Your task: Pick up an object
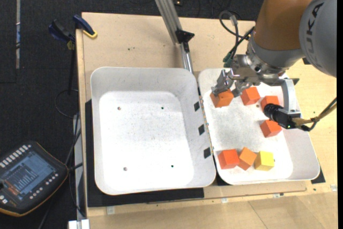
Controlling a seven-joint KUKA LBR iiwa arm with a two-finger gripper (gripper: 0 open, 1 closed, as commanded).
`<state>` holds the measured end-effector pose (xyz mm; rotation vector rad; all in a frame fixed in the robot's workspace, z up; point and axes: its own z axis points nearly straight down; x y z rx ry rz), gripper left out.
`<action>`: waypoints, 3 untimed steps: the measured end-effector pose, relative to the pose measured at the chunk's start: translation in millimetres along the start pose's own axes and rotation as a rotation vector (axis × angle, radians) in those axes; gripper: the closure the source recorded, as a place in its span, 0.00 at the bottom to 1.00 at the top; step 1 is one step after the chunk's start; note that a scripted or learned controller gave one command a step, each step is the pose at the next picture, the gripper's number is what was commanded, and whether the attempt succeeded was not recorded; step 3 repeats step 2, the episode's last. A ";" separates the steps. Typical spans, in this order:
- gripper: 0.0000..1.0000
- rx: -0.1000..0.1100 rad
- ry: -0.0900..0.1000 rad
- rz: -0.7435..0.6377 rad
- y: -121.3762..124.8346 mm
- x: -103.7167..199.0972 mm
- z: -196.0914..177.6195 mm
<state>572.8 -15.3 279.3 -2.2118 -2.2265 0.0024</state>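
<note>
My gripper (225, 88) hangs over the far left part of the right bin (300, 169), below the big orange wrist. An orange block (222, 98) sits between its fingertips, and the fingers look shut on it. Close by on the right lie two more orange blocks (250, 95) (269, 100). Further toward the front is a red block (270, 127). Along the bin's near side an orange block (229, 158), a lighter orange block (247, 157) and a yellow block (265, 160) stand in a row.
The left bin (107, 83) stands beside the right one, their rims touching. A slanted metal pole (166, 2) rises behind the bins. A cable loops from the wrist over the right bin's right side. A teach pendant (27, 174) lies at the front left.
</note>
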 end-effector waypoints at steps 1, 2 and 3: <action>1.00 0.000 0.000 0.000 -30.7 39.3 7.5; 1.00 0.002 0.000 -0.001 -52.8 85.9 36.4; 1.00 0.002 0.000 -0.001 -52.8 85.9 36.4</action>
